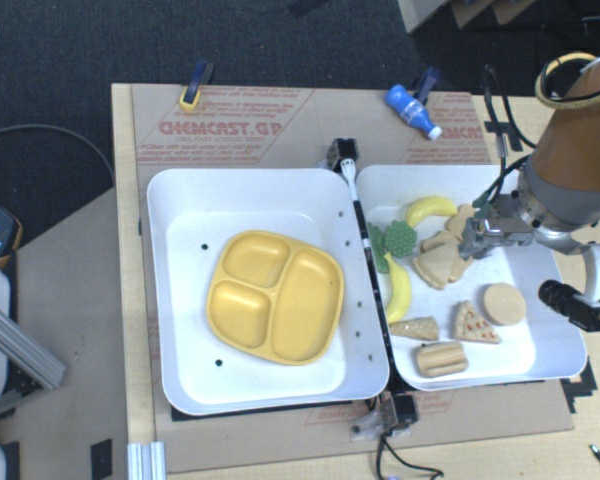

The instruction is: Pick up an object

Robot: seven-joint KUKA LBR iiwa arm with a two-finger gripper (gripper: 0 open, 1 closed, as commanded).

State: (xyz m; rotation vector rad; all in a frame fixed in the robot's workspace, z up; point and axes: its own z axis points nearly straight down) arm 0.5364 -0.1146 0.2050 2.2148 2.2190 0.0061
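Brown cardboard sheet reads "CHEMCAST GP" along the bench's far edge; pincer opening hidden, above tan toy bread.

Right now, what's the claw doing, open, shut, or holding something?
Claw: low over the tan toy food in the right bin; open or shut cannot be told.

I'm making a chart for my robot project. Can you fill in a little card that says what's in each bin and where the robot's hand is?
left bin: one yellow tray with three sections
right bin: toy food, namely two bananas, broccoli, pizza slice, round biscuit, bread roll, tan pieces
hand: low over the right bin, at the tan pieces
holding something: cannot tell
outside the bins: blue bottle at the bench's far edge
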